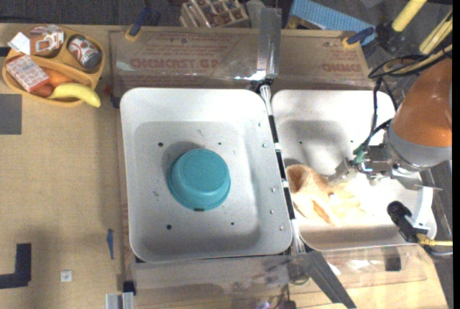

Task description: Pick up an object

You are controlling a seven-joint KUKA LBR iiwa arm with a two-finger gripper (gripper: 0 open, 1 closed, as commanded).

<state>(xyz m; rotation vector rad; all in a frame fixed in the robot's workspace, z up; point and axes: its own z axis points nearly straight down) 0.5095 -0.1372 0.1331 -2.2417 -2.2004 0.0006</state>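
Note:
A teal bowl (200, 179) lies upside down in the middle of the left bin (144, 121). In the right bin (316, 113), a pale tan and orange lump (316, 192) sits against the near left corner; its shape is blurred. My gripper (343, 171) reaches in from the right, low over the right bin, with its tip at the right edge of the tan lump. The grey arm with its orange band (429, 117) rises behind it at the right side.
A yellow tray (21, 77) with a banana (75, 93) and small packets sits on the bench at the far left. Cardboard (194, 56) stands behind both bins. Cables and a black plug (402, 218) hang off the arm over the right bin's near right corner.

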